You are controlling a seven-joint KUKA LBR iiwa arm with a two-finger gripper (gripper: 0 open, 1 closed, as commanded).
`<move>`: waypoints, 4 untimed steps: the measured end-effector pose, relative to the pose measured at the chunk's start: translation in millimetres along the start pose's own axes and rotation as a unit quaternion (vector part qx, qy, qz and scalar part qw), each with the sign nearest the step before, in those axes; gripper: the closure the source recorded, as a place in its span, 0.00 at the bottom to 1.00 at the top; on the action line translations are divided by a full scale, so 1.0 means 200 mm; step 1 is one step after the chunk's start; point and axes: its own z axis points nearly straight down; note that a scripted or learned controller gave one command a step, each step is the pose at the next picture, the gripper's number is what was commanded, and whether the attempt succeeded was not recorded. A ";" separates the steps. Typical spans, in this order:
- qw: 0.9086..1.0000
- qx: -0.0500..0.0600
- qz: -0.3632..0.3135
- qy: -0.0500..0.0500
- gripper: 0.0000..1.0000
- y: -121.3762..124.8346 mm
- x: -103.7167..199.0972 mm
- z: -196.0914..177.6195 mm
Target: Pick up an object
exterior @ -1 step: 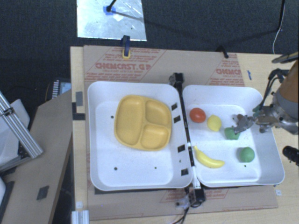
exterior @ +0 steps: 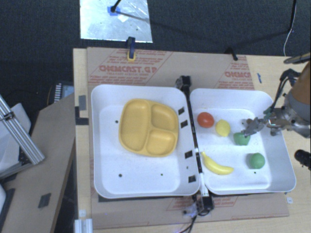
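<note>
Reaching in from the right over the right bin (exterior: pixel 279 178), with the gripper (exterior: pixel 249 128) low above a small green object (exterior: pixel 240 139). Sits right at the fingers' tip, that green piece, touching or just under them; hard to tell whether it lies between them. Cannot tell whether the fingers stand apart or together, being small and blurred against the white floor.

Lying just left of the green piece, a yellow lemon-like fruit (exterior: pixel 222 128), and left of that a red-orange tomato-like ball (exterior: pixel 205 120), the two near each other but apart. Resting nearer the camera, a round green fruit (exterior: pixel 256 160), well clear of the gripper. Lying at the near left of the same bin, a yellow banana (exterior: pixel 217 164), close beside the divide between bins.

Holding a yellow compartment plate (exterior: pixel 148 127) in its middle, the left bin (exterior: pixel 104 178). Standing side by side on a brown sheet on the table (exterior: pixel 80 130), both bins.
</note>
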 end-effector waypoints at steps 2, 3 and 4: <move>1.000 0.002 0.001 0.001 0.00 -0.01 -0.02 0.57; 1.000 -0.001 0.002 -0.001 1.00 0.00 -0.02 0.51; 1.000 -0.003 -0.001 -0.001 1.00 0.01 0.02 0.20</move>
